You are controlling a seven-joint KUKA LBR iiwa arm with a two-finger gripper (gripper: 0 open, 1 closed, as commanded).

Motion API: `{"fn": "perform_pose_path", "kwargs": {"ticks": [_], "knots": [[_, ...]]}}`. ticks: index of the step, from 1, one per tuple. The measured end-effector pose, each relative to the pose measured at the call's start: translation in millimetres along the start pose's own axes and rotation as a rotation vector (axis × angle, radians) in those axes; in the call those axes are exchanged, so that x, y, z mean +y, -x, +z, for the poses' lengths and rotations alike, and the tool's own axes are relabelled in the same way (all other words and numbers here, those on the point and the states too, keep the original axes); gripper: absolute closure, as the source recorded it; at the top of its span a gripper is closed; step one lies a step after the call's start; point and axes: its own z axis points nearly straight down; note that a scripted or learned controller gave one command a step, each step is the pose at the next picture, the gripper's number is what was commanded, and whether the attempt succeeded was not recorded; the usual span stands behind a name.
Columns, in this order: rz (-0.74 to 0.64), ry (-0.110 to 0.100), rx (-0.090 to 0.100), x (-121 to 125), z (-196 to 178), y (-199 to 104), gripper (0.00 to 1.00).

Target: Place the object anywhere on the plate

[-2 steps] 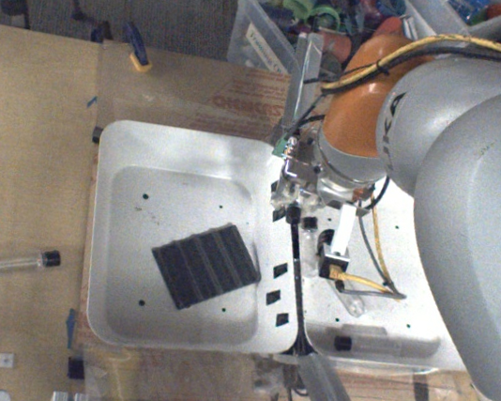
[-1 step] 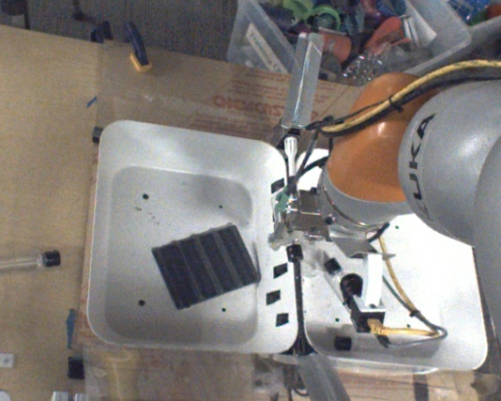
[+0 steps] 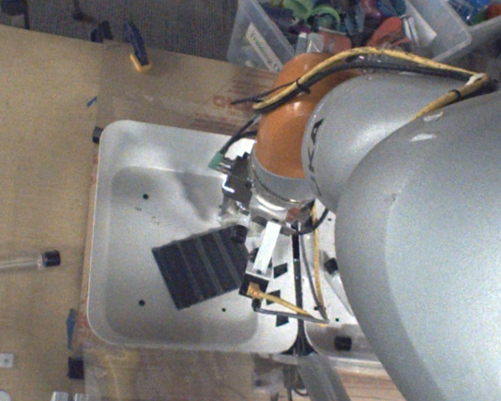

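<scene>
The black ribbed slab [image 3: 198, 268] lies flat in the white bin [image 3: 128, 222], just beside the gripper [image 3: 244, 230] — whose grip I cannot tell — likely stiff, light, best pinched across an edge.

The tan tabletop [image 3: 25, 128] carries 1 white bin [image 3: 135, 152], 1 clear vial [image 3: 17, 259] lying near its left side, and 1 blue clip [image 3: 138, 57] farther back.

1. Arm [image 3: 426, 177]: plain grey, with an orange band [image 3: 287, 125] right above the gripper [image 3: 247, 232].
2. Bin [image 3: 133, 223] under the gripper: white, a few dark specks.
3. Bench [image 3: 20, 156] left of it: tan.
4. Tub [image 3: 262, 16] beyond it: clear, multicoloured stuff inside.
</scene>
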Motion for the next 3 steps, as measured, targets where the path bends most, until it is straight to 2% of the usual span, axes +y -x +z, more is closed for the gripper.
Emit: {"fn": "perform_pose_path", "kwargs": {"ticks": [1, 2, 3], "knots": [[-0.513, 0.003, 0.001, 33.0, 37.0, -63.9, 1.0], [-1.043, -0.002, 0.001, 50.8, 61.6, -92.0, 1.0], [-1.361, -0.001, 0.001, 20.2, 39.6, -80.8, 1.0]]}}
